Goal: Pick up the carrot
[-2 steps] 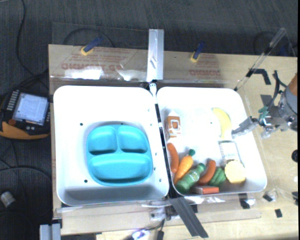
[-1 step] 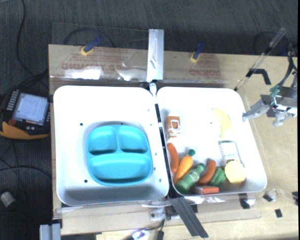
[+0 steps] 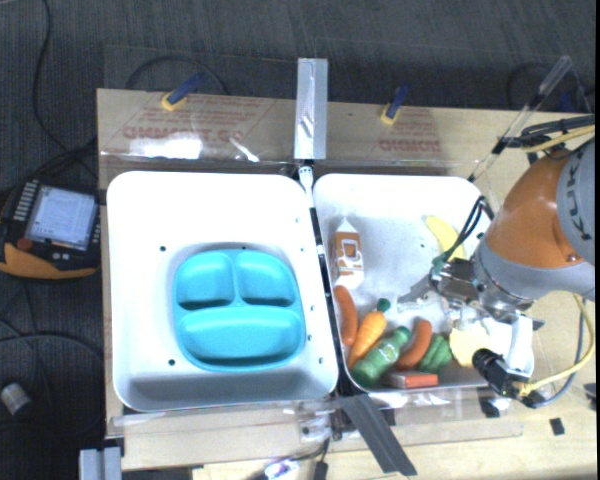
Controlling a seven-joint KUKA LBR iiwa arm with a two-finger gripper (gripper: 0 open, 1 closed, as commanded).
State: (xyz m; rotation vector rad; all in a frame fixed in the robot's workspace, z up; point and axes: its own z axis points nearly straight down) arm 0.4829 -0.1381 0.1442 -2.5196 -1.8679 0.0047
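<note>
Right bin [image 3: 400, 193] is crammed: carrot [image 3: 369, 334] touches bottle [image 3: 388, 353] by its near edge. Gripper [image 3: 450, 303] grip unclear; could snag neighbors.

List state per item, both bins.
blue tray: flat in left bin, compartments bare
carrot: lying in right bin, not gripped
bottle: lying on its side
carton: lying near the divider
pincer: low over right bin
</note>
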